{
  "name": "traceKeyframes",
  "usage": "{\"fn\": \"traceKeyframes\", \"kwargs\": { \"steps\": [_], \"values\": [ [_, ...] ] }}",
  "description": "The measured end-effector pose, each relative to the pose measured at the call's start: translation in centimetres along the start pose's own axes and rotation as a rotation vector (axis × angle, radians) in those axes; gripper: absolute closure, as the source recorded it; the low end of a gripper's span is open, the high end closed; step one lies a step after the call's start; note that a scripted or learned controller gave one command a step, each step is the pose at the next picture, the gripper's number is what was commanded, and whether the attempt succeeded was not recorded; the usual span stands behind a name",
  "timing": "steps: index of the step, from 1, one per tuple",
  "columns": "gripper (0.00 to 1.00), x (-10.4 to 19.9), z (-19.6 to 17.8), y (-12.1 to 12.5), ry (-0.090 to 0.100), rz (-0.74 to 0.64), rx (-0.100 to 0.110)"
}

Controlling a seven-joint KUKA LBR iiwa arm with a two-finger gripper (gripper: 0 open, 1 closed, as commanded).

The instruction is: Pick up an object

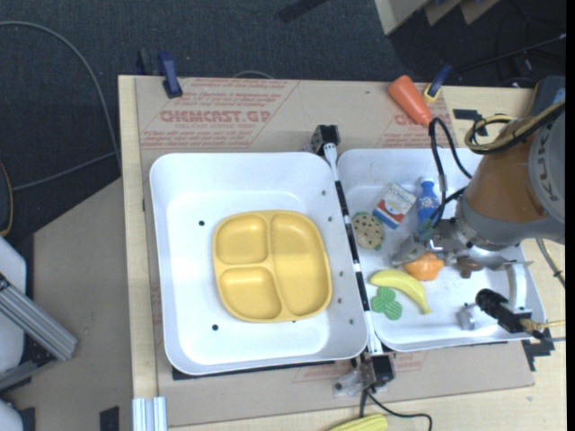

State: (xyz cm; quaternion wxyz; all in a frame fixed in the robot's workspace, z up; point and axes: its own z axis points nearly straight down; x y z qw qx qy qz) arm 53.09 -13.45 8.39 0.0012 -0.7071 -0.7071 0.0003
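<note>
Gripper [429,251] is hovering over the orange object [423,267] in the right bin [467,330], finger state indiscernible; centring before closing, clear of the banana [402,288], seems advisable.

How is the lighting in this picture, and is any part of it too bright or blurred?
In the camera view, light is even and soft; the left white bin is nearly washed out on its floor, with faint shadow under the yellow divided plate. In the right bin, the banana and small items look slightly soft, and the arm darkens the orange object below it.
</note>
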Motion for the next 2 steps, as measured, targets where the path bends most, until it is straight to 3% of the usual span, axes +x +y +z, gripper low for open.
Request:
{"fn": "traceKeyframes", "kwargs": {
  "steps": [1, 2],
  "values": [
    [1.00, -0.1, -1.3, 0.3, -0.002, 0.001, -0.009],
    [1.00, 8.9, -10.1, 1.4, 0.000, -0.001, -0.003]
  ]
}}
